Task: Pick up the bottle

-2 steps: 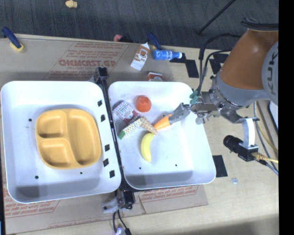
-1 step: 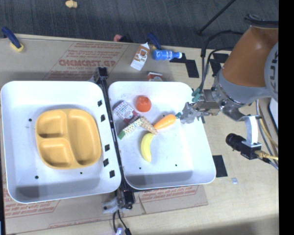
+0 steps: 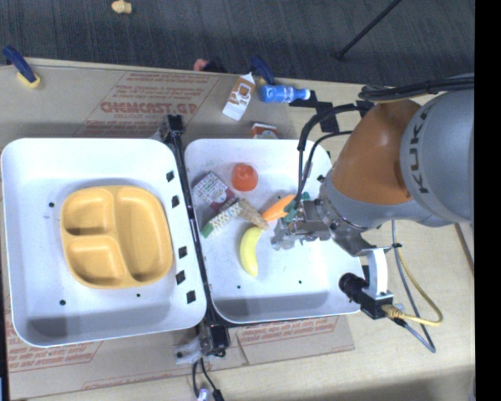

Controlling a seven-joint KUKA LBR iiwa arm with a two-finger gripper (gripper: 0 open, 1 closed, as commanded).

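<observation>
Where dark ribbed flooring [image 3: 234, 15] borders the top, stretches a bench [image 3: 150, 98] covered in printed cardboard, bearing two white bins side by side. Left bin [image 3: 25, 307]: holds a yellow divided tray [image 3: 117, 234]. Right bin [image 3: 275, 307]: holds a banana [image 3: 250, 251], a carrot [image 3: 275, 207], a red cup [image 3: 245, 176] and a packet [image 3: 210, 189]. Blue bottle [image 3: 277, 94]: lies on its side outside the bins, on the bench just behind the right bin. Gripper [image 3: 288, 234]: low over the right bin, beside the banana, well apart from the bottle; too blurred and cluttered to tell released from clenched. Arm [image 3: 401, 170]: hides the bin's right part.
</observation>
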